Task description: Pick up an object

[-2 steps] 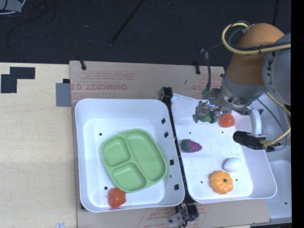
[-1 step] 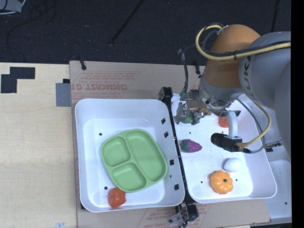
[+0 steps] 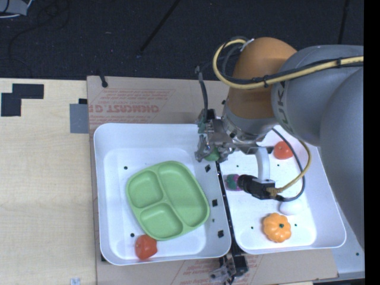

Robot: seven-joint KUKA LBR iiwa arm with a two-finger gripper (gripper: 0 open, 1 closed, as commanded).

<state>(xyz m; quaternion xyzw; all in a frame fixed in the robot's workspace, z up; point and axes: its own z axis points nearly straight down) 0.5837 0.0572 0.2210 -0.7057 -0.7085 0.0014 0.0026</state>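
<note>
Reaching in from the right, the grey arm with its orange band hangs over the seam between the two white bins, and its claw sits low above the inner rim of the left bin; whether the claw is spread or pressed together cannot be told, since dark hardware crowds that spot and nothing can be made out between its tips. Two bins stand side by side on the worktop. The left bin holds two things: one green divided plate, oval, with three compartments, its long axis running from far-left to near-right, and one red tomato-like piece at the near edge, just beside the plate's near end. The right bin holds four things: one orange pumpkin-shaped toy near the front, round with no clear long axis; one white egg-like object just beyond it; one red-orange round piece at the far side, close under the arm; and one small green-and-purple item by the inner wall, partly hidden behind a black fitting on the arm's cable.
</note>
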